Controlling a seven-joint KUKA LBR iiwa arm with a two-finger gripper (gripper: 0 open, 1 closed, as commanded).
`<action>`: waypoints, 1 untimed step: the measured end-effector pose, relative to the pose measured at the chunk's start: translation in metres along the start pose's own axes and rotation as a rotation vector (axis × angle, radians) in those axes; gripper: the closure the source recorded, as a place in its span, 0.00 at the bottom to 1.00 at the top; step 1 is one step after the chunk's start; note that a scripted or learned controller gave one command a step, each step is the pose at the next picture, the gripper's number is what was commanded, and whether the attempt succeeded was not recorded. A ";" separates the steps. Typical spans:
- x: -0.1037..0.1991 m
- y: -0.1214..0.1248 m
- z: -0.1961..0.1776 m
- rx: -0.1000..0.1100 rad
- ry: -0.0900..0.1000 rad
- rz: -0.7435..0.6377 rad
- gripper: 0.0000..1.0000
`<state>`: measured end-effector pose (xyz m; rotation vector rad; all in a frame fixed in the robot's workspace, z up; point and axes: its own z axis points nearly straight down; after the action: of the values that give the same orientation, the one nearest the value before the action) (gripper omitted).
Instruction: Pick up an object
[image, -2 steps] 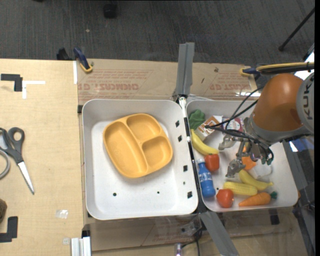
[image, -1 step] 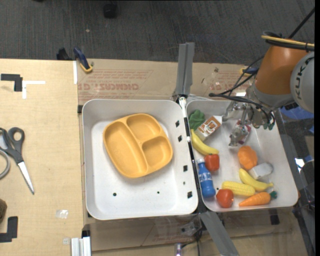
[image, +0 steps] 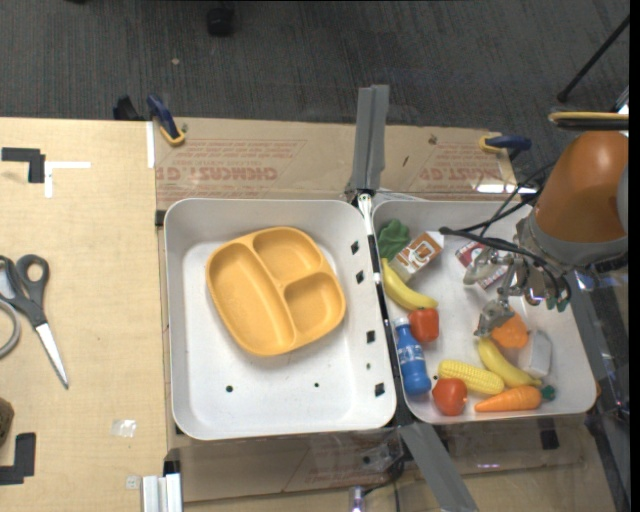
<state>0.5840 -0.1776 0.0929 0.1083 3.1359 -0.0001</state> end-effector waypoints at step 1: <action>0.058 -0.015 -0.001 0.000 0.002 0.117 0.00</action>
<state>0.5246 -0.1881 0.0939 0.2916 3.1258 0.0006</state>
